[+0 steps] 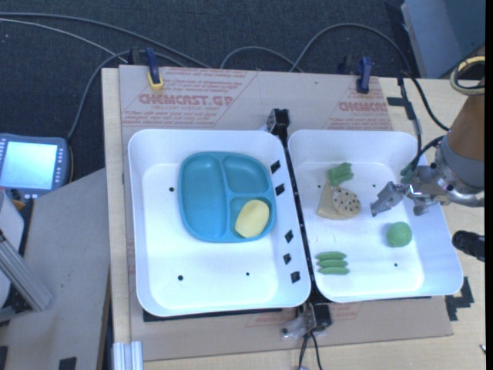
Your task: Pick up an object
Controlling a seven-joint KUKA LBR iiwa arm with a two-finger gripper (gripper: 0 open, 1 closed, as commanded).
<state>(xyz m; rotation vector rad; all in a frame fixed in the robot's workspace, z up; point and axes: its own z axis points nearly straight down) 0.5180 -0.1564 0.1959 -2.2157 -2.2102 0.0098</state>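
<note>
Inventory, taken from the left of the camera view: the left bin (154, 230), shallow and white, holds a blue divided tray (208, 199) with three compartments; a yellow, lemon-like piece (252, 217) lies in the tray's lower right compartment, touching its rim. A black divider strip (286, 206) runs between the two bins. The right bin (362, 280) holds four loose items, any of which would serve as the task's object: a row of green pea pods (332, 263) near the front left, a tan cookie-like wedge with dark spots (339, 203) toward the middle, a small green leafy piece (339, 173) touching the wedge's upper edge, and a round green ball (398, 234) toward the right. The gripper (385, 201) hangs over the right bin between the wedge and the ball, just beside the wedge's right edge and apart from it; whether it is open or closed cannot be told from this slant, and nothing shows between its parts. The grey arm with its orange band (468, 141) reaches in from the right. Risks, as judged: no item sits directly under the gripper, so a straight descent would likely close on bare bin floor; a descent slightly leftward could nudge the wedge and push it into the leafy piece instead of grasping it; the ball is round and would probably roll off at a glancing touch.
</note>
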